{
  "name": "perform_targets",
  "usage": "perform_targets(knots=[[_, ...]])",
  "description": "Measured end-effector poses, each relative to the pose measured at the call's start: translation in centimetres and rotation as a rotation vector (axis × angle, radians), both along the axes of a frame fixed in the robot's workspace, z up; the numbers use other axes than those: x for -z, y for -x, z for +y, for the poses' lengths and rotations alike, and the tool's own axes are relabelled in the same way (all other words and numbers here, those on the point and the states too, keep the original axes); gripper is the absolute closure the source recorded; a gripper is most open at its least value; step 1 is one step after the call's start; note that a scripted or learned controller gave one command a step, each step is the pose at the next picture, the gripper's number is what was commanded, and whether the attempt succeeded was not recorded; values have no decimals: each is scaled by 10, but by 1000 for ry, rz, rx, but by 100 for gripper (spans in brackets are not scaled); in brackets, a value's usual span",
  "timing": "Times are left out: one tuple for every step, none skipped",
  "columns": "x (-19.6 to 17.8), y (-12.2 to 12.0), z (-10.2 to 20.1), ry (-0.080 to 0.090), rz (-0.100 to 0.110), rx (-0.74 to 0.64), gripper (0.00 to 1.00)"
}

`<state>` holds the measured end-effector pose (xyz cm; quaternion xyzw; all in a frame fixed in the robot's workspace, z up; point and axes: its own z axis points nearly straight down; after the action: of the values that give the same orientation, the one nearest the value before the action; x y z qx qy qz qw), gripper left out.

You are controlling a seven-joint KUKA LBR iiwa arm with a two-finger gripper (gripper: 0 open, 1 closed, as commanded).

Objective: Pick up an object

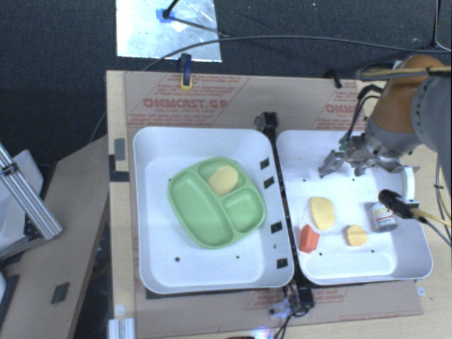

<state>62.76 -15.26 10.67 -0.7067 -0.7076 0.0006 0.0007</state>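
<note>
My gripper (344, 169) hovers over the back part of the right bin (409, 263), its grey fingers (329, 165) apart and open with nothing between them. Below it in that bin lie a pale yellow oval piece (322, 212), an orange-red piece (308, 238), a small yellow chunk (357, 236) and a small can (383, 217) near the right wall. The yellow oval piece is the closest, a short way in front of the fingers. None of these touches the gripper.
The left bin (159, 260) holds a green divided plate (205, 217) with a yellow round item (223, 179) in its back compartment. A black divider (277, 189) with clips runs between the bins. Cardboard lies under both.
</note>
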Motion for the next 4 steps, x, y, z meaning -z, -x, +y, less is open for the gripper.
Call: perform_targets(knots=[[-14, -2, 0, 2, -7, 0, 100], [-63, 4, -5, 1, -7, 2, 100], [-122, 8, 2, 2, -10, -3, 100], [-138, 7, 2, 1, -6, -3, 100]])
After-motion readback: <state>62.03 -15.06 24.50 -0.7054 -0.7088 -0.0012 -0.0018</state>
